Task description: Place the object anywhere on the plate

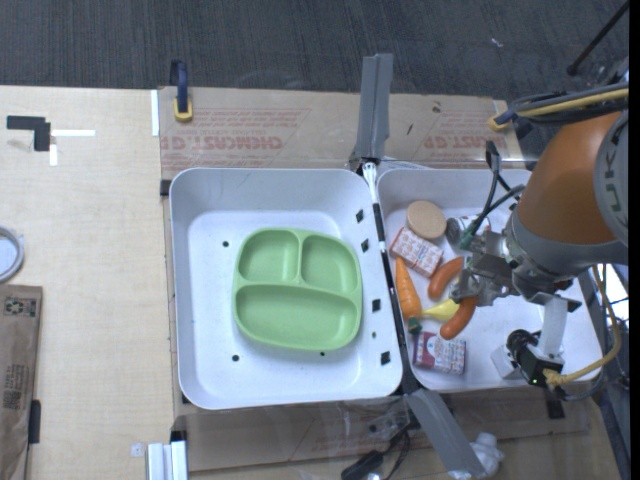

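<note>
The pale wooden bench (pixel 90 268) carries two shallow white bins side by side; the left white bin (pixel 200 298) holds a light green plastic plate with three compartments (pixel 298 289), which lies flat near the bin's middle, its two small compartments toward the far side and its long one toward the near side; the right white bin (pixel 490 368) holds the toy food; a round tan disc like a biscuit (pixel 427 219) sits near the far side of that bin; just beside it, toward the near side, lies a small red and white carton (pixel 417 251); an orange carrot-shaped piece (pixel 406 286) lies along the bin's left wall; a second orange-red sausage-shaped piece (pixel 444 277) lies tilted to the right of the carton; a yellow banana-shaped piece (pixel 440 311) and another orange-red piece (pixel 459 319) lie together below it; a second red and white carton (pixel 440 353) rests near the bin's front edge; the grey arm with its orange band (pixel 570 193) reaches in from the right, and its jaws (pixel 478 280) are low over the cluster of orange pieces; whether they are released or clenched cannot be told, as the metal parts blur into the items beneath; a blue and yellow clamp (pixel 180 90) grips the brown cardboard sheet (pixel 270 128) behind the bins.
</note>
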Robot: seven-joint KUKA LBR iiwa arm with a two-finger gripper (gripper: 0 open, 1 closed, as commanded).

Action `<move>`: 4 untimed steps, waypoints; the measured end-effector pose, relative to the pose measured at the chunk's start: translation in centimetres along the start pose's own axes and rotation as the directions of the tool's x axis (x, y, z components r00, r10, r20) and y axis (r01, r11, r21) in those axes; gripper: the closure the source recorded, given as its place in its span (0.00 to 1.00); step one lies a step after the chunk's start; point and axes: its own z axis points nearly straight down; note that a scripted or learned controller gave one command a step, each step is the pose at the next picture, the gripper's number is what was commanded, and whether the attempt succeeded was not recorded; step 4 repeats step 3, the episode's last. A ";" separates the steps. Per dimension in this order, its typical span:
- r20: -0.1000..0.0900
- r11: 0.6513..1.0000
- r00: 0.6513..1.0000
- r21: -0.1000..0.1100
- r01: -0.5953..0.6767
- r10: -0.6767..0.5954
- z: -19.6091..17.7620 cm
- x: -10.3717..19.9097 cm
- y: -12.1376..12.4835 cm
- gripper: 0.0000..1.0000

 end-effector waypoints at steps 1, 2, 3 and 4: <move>0.002 0.995 0.995 0.001 0.097 -0.097 -0.9 10.8 0.7 1.00; 0.003 0.977 0.977 0.000 0.214 -0.214 -1.1 16.4 0.4 1.00; 0.003 0.977 0.977 0.000 0.213 -0.213 -1.1 16.4 0.4 0.00; 0.003 0.977 0.977 0.000 0.213 -0.213 -1.1 16.4 0.4 0.00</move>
